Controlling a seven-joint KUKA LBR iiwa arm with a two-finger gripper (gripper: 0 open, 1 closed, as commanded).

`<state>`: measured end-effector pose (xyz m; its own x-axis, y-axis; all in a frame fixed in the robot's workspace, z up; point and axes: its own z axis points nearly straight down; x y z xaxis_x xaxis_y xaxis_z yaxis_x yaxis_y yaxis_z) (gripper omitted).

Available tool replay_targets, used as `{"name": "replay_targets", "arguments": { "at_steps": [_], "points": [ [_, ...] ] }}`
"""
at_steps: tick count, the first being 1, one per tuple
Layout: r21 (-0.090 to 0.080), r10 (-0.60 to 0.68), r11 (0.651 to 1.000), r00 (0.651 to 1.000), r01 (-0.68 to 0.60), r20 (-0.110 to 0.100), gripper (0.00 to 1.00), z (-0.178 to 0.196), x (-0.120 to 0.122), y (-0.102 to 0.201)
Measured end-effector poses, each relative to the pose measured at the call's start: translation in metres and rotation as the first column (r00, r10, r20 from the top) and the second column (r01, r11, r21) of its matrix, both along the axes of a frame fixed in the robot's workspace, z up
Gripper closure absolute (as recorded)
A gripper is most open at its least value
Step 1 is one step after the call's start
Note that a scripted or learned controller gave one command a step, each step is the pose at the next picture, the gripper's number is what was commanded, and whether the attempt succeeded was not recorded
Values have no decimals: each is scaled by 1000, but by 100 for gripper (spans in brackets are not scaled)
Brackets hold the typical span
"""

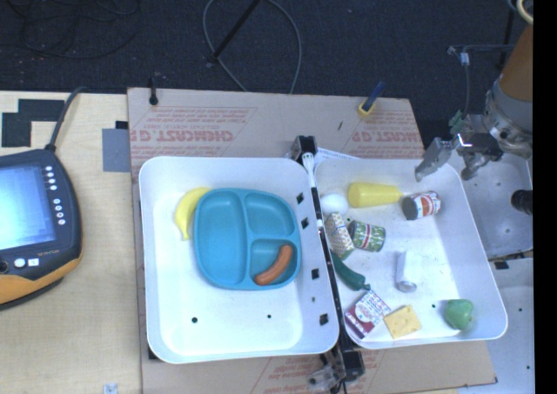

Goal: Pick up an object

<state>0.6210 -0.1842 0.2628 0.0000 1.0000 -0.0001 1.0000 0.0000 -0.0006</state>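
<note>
Two white bins are seen side by side: the left bin [165,297] holds a blue divided plate [228,231] bearing a sausage [275,266]. The right bin [487,297] holds a yellow bottle [374,194] and a small can [422,206]. The gripper [452,159] is seen above the right bin's far right corner, its fingers spread apart and clamped on nothing.

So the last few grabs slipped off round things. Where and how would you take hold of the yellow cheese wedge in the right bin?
The yellow cheese wedge lies flat near the front of the right bin, beside the red-and-white packet. I'd probably bring the pincer straight down from above and close across its two straight sides, on the side away from the packet, since flat faces should hold better than curves.
</note>
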Motion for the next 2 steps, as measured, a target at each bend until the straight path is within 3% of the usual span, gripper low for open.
{"name": "replay_targets", "arguments": {
  "at_steps": [1, 2],
  "points": [
    [-4, 2, 1000, 1000, -2, 12, 0, -139, 24, -24],
    [-8, 2, 1000, 1000, -2, 18, 0, -147, 22, -27]
  ]
}}
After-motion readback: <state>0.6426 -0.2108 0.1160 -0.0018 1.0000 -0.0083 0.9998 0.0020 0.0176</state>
